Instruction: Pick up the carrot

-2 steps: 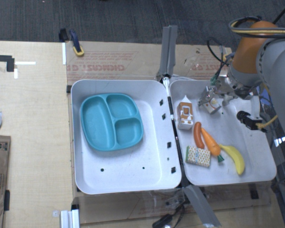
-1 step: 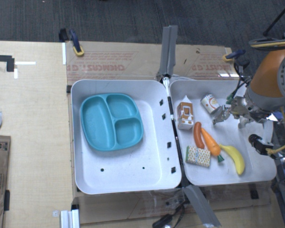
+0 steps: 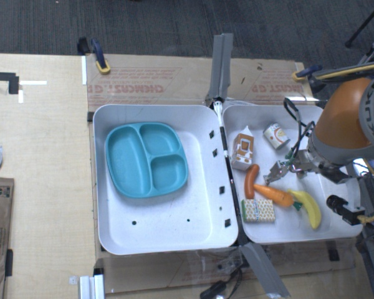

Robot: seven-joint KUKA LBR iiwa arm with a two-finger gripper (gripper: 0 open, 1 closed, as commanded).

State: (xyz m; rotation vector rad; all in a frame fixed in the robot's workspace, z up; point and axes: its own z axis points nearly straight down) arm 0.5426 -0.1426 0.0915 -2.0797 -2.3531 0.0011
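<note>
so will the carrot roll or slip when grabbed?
Probably some. The carrot looks smooth, tapered and rounded, so it may squirt out toward the thin end. It lies touching the banana and sponge, which likely limit rolling. Seems rigid.

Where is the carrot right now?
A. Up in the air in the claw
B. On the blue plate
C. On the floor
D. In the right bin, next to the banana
D. The carrot lies on the floor of the right bin, its end touching the banana, with the claw just above it and not holding it.
</note>
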